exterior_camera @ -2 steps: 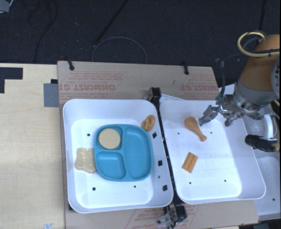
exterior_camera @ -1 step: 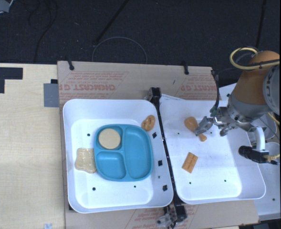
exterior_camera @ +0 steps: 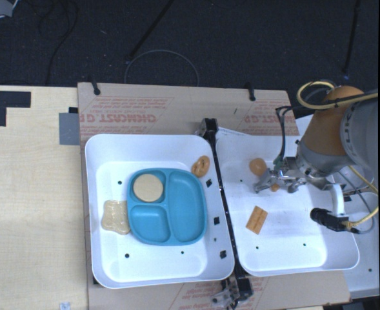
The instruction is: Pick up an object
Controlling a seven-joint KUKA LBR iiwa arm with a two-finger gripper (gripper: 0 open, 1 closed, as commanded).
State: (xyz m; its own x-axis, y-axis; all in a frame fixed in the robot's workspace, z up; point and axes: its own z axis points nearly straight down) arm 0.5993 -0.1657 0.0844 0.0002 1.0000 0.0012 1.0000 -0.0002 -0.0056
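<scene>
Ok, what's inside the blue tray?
A round tan disc lies in the upper-left compartment of the blue tray. The other two compartments look bare. Whatever is under the disc is covered.

arm (exterior_camera: 344,131): grey, orange band, enters from bench's right edge, bent downward | gripper (exterior_camera: 271,185): low over right bin's upper middle, tips pointing left | finger state: unclear

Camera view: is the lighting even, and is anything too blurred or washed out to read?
Camera view: lighting even, shadows faint; white bins bright, near washed out; blue tray and cracker crisp; hand small and soft, fingers unreadable; floor beyond the bench very dark.
</scene>
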